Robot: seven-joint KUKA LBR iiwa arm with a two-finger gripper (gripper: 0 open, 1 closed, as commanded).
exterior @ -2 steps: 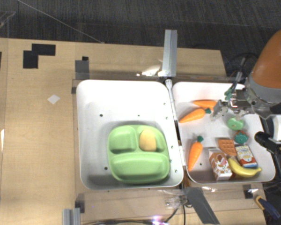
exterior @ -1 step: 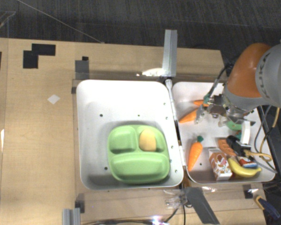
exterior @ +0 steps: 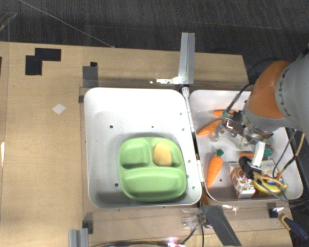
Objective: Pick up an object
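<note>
The right bin holds a pile of toy food. One carrot lies near the bin's left wall, with its green tip pointing up. A second carrot lies higher, and another orange piece shows behind it. A small brown and white carton stands at the bin's front, beside a yellow banana. My gripper hangs low over the upper middle of this bin, right beside the second carrot. The wrist hides what lies under it.
The left bin holds a green divided tray with a yellow round fruit in its upper right compartment. A metal post stands behind the wall between the bins. Cables trail along the right bin's right side.
</note>
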